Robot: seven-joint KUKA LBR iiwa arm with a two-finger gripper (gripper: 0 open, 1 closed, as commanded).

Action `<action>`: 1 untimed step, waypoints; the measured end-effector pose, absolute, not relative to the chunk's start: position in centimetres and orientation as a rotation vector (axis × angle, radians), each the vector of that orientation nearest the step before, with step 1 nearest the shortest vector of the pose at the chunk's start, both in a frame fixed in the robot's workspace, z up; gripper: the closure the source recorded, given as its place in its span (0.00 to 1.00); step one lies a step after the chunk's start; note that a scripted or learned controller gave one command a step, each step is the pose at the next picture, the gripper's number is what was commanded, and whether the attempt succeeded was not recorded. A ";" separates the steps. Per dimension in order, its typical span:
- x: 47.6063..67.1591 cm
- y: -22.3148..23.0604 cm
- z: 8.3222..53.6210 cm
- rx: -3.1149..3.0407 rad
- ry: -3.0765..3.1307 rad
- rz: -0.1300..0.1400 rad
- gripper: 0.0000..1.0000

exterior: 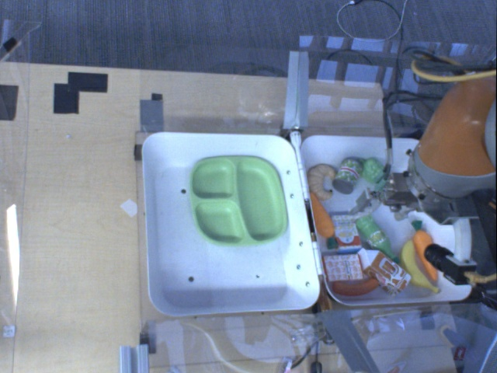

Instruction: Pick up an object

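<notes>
Green catches my eye first: a three-compartment plate [237, 199] lies alone in the left bin [167, 286], well apart from where I am working. My arm [460, 134] reaches in from the right, and my gripper [388, 194] hangs low over the upper middle of the right bin [458, 294], among the toy food crowded there. Whether it is apart or together I cannot tell; the wrist housing hides too much, and I see nothing clearly caught in it.

Any of these could be my pick. Just beside the gripper, toward the top of the bin, sit a small can [347, 175] and a green piece [372, 169], with a round tan piece [320, 180] at their left. A carrot [322, 216] lies along the left wall. Below me is a green bottle [373, 235]; along the near edge lie a red-and-white carton [343, 267], a sausage [354, 287], a brown packet [390, 273] and a banana [416, 264], with a second orange piece [423, 243] touching the banana.

My worry is the crowding. The pieces lie close or touching, so I judge that a closing could pinch two at once, or nudge one aside and close on air. The can and bottle look rounded and smooth, so they may squirt out. Coming down too near the bin wall could also jam me against it.
</notes>
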State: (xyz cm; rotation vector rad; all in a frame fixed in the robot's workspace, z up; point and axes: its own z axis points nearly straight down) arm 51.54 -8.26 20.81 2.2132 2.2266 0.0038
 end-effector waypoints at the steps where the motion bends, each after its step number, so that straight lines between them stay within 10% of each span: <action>1: 57.3 -9.8 9.0 2.330 2.092 0.015 0.00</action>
